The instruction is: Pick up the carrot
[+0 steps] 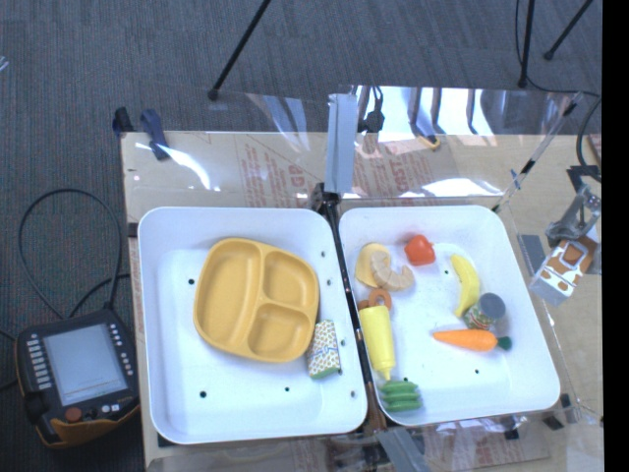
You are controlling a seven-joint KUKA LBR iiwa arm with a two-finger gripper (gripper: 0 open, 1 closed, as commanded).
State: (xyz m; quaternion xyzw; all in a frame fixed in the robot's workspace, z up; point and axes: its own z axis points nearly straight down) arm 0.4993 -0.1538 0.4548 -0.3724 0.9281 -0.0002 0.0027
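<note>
Carrot [466, 339] | right bin [521, 382] | beside can [486, 314], banana [465, 283]

Carrot [466, 339]: smooth orange plastic, faint sheen. Banana [466, 283] and corn cob [376, 339]: glossy yellow plastic. Divided plate [257, 300]: matt yellow plastic. Both bins, left [167, 264] and right [521, 362]: smooth white plastic, slightly glossy. Bench top [246, 170]: brown cardboard under clear shiny film, strong glare. Floor [98, 57]: dark grey carpet, rough matt weave.
</note>
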